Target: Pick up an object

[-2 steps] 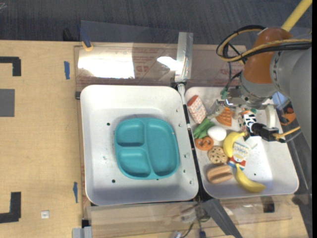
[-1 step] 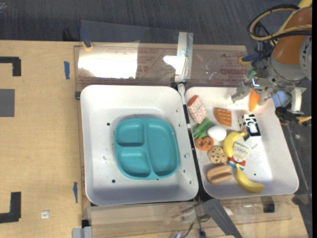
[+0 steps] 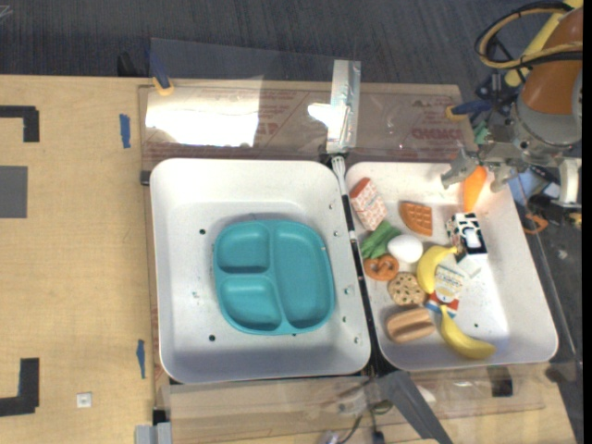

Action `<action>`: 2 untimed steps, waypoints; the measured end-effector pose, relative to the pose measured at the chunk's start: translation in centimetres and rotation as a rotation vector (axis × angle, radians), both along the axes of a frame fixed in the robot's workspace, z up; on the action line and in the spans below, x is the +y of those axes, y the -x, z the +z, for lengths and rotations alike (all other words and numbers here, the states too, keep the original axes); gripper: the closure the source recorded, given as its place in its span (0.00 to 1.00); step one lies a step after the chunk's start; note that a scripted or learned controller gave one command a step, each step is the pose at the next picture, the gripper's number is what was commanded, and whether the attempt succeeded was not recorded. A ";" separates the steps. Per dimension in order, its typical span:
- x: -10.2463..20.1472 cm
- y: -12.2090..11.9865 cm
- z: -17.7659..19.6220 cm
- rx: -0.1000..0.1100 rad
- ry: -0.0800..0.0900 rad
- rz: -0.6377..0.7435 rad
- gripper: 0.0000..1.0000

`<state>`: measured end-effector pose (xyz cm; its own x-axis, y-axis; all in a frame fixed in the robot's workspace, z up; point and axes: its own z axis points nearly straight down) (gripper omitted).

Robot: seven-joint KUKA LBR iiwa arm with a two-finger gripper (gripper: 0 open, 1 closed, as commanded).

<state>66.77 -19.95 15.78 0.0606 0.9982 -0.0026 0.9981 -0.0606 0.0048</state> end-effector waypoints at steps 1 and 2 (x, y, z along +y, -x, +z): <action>1.2 7.1 -7.1 0.001 -0.002 -0.095 0.00; 7.6 3.6 -0.5 -0.002 -0.003 0.072 0.00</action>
<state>63.20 -12.39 15.29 -0.0113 0.9999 0.0001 0.9999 0.0113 0.0069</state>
